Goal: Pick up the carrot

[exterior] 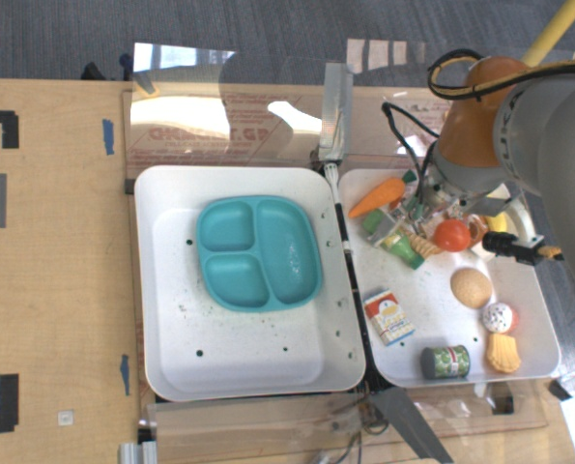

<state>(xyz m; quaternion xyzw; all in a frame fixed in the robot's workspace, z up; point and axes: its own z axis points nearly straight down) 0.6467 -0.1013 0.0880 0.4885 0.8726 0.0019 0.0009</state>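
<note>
Here, carrot [378,197] aslant, tip lower-left

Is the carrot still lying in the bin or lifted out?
Lying in the right bin: the carrot rests near its far-left corner, beside the end effector.

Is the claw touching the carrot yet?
Cannot tell. In the camera view the claw sits just right of the carrot, but clutter hides any contact or gap.

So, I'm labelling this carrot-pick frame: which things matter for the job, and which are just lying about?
For the job:
carrot, right bin
tool, beside it

Lying about:
teal divided plate, left bin
tomato
green can
small carton
bread roll
</note>
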